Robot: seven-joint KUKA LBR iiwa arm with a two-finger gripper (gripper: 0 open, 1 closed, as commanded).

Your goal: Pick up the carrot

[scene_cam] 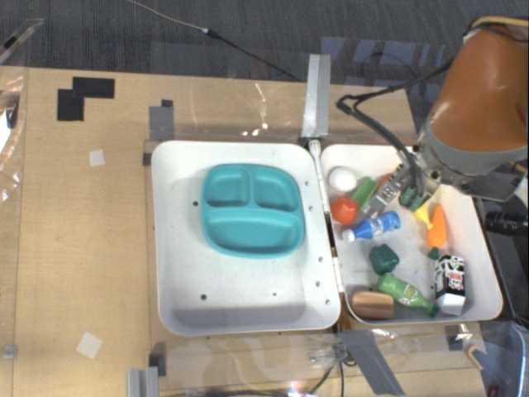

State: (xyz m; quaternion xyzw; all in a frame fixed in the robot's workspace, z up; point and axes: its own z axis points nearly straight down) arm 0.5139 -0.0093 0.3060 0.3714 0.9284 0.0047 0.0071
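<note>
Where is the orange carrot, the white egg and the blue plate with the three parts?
Orange carrot (436,227): camera view, right bin, middle of its body.
White egg (341,178): camera view, right bin, centre of the shell.
Teal-blue three-part plate (252,231): camera view, left bin, floor of its large compartment.

my arm comes in from the right edge of the view, its big orange band filling the upper right corner, with a grey wrist section just below it; black cables loop out from its left side. the gripper reaches down and to the left from that wrist, tilted at a slant; i can't make out from here how its fingers stand.
</note>
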